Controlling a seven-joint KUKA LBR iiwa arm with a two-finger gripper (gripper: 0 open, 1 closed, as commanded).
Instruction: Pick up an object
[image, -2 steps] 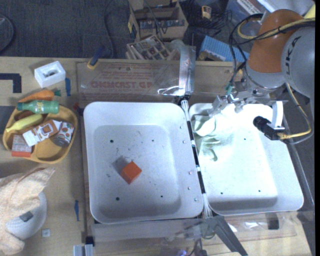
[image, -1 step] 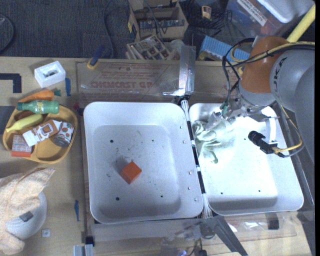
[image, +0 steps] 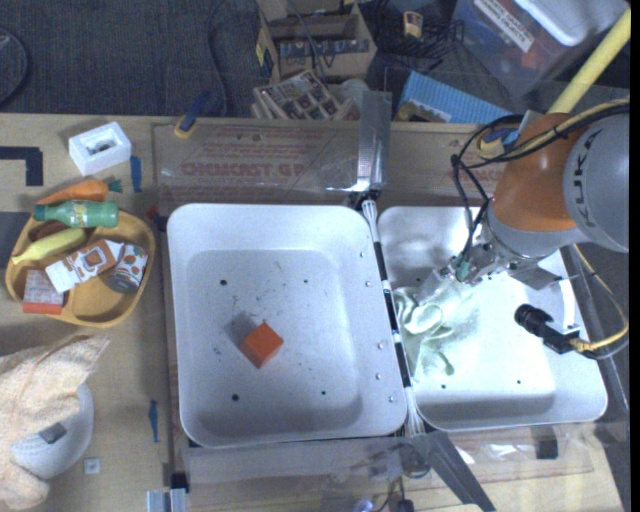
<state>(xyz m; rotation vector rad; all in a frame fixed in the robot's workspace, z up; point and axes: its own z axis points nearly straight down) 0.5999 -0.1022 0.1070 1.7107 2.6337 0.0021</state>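
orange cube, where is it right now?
The orange cube sits alone on the floor of the left bin, slightly below its centre in the camera view. The gripper is across the divider, over the right bin, near pale green stuff.

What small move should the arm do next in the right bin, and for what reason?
Probably a short descent onto the pale green object. The gripper sits in the right bin near that object's upper edge, and no object is seen between its fingers. The orange block lies far off in the left bin.
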